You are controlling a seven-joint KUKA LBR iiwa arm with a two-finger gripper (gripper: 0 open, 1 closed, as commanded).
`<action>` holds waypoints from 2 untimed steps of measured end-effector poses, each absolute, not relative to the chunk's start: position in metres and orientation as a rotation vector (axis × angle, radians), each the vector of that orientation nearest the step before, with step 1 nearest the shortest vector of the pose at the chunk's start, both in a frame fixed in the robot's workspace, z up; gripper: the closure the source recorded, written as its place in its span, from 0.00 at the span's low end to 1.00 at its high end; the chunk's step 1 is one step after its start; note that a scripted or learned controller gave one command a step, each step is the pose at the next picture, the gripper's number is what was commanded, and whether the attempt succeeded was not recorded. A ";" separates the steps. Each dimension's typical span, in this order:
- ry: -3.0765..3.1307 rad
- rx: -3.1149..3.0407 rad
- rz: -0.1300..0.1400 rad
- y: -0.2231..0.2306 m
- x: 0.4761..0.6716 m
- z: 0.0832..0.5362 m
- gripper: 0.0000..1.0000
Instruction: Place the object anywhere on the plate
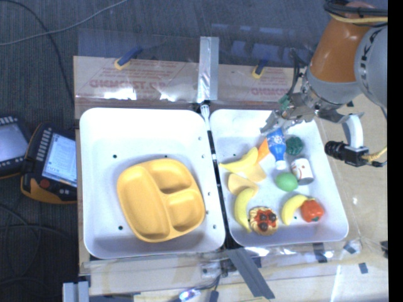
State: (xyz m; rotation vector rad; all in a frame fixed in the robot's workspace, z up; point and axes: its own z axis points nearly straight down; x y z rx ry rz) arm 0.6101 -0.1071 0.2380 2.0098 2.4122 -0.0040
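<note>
We are looking down on the pincer hanging over the back part of the right bin, its fingers pointing down and toward the left. A blue and white bottle is sitting right at the fingertips, its upper end tucked between them, so the pincer is gripping the bottle as far as we can make out. Just to the right of the fingertips a dark green vegetable is lying, and a small white can is resting a little nearer to us than that. Below the pincer in the picture a green lime is sitting, with yellow pieces down and to its left. Further toward the front we are seeing a banana, a small tart with berries, a second banana and a tomato. The yellow plate is lying well to the left of the pincer, in the left bin.
</note>
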 end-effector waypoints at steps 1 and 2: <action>2.715 1.587 0.000 -0.005 0.538 0.183 1.00; 2.788 1.452 -0.001 0.059 0.547 0.183 1.00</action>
